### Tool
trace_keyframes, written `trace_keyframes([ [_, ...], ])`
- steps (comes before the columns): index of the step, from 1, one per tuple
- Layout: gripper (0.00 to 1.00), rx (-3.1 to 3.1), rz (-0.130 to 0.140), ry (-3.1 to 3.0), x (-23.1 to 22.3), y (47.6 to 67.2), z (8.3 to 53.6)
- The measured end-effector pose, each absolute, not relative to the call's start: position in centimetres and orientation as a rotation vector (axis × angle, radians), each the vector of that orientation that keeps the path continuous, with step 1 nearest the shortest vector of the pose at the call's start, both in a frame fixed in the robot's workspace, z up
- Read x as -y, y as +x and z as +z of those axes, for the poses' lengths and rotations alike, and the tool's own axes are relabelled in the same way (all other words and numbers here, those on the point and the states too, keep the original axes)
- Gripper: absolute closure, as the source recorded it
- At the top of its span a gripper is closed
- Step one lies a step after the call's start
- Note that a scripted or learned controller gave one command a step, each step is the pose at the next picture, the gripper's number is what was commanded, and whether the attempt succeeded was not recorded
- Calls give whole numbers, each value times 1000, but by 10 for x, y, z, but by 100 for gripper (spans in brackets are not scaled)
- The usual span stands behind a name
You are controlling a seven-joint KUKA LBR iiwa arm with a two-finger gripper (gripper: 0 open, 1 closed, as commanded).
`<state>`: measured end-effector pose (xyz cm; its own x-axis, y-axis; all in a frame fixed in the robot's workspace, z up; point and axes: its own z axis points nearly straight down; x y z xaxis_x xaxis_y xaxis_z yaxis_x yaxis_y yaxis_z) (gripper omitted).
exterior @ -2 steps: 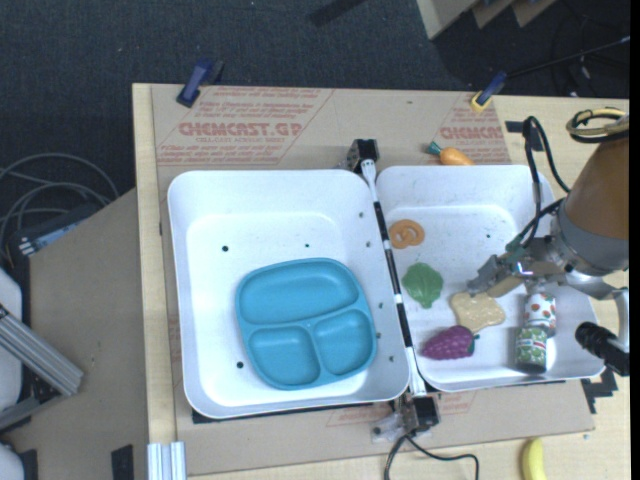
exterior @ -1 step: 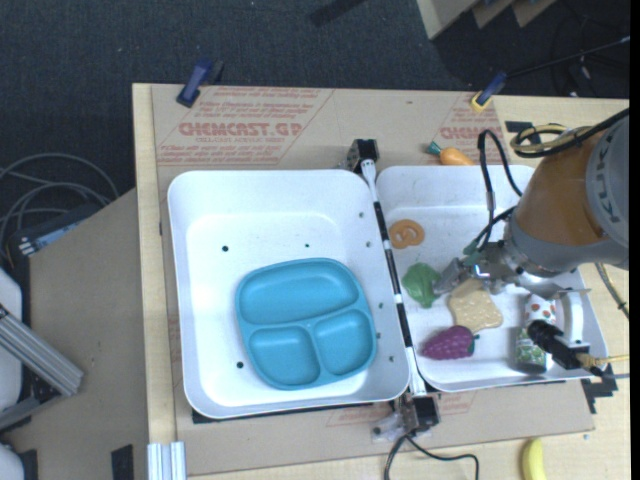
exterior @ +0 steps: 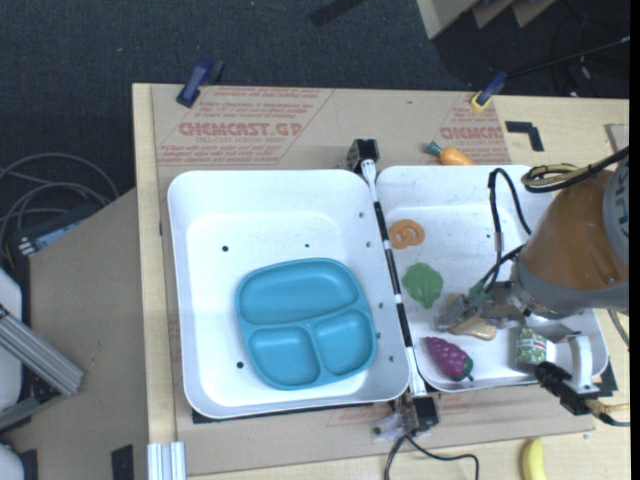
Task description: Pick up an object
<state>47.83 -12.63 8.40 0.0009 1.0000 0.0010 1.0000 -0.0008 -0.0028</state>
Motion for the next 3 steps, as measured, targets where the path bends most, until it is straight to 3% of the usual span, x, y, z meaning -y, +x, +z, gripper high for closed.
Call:
trace_keyframes([
  [1,100,2219,0,-2222,126,479,94],
  [2,100,2223,-2,-2219,33,480,185],
  [3,100,2222,-1,-2221,11,531,192],
])
